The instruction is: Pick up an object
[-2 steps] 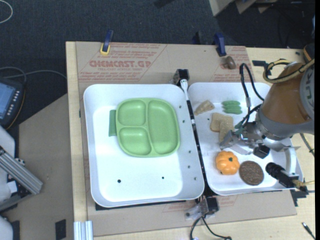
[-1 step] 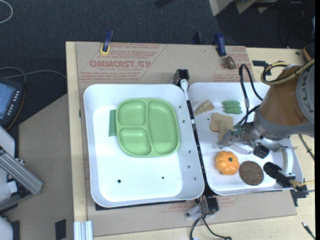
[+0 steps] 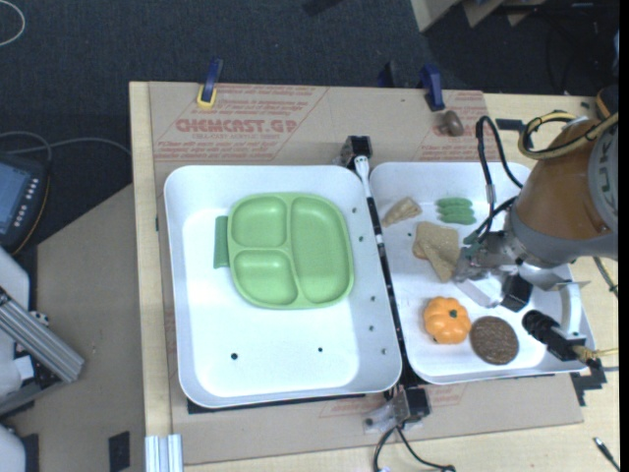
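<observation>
Reaching into the right bin [image 3: 432,367], the gripper [image 3: 470,262] sits low beside a tan piece [image 3: 435,244], perhaps touching it; its spread can't be told. A pumpkin [image 3: 446,320] lies just below.

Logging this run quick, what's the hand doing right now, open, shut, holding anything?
Hand: low in the right bin beside the tan piece; open or shut cannot be told.
</observation>
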You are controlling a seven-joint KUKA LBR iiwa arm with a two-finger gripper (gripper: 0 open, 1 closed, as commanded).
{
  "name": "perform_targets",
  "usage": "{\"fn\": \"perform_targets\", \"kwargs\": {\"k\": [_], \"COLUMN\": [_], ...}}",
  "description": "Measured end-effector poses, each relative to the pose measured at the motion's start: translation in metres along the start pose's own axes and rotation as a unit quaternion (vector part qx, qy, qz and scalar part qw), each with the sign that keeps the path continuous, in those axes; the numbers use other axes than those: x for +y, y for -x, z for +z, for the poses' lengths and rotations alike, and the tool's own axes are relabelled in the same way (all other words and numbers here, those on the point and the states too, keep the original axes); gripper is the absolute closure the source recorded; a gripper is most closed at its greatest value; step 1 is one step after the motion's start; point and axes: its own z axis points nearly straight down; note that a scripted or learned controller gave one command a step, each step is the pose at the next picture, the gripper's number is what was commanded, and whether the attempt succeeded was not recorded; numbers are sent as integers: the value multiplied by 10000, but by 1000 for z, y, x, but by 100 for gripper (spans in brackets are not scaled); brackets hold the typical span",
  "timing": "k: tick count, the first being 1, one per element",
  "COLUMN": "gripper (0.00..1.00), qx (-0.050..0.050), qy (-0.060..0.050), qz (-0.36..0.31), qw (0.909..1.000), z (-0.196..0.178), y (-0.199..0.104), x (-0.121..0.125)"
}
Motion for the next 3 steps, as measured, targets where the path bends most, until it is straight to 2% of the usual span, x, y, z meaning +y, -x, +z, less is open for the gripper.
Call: {"fn": "perform_targets", "kwargs": {"k": [1, 2, 3], "gripper": [100, 100, 100], "qx": [77, 77, 79], "qy": [-171, -162, -167], "qz": [-23, -31, -28], "qw": [9998, 9998, 9998], "z": [-44, -90, -117], "y": [7, 0, 0], "x": [3, 7, 9]}}
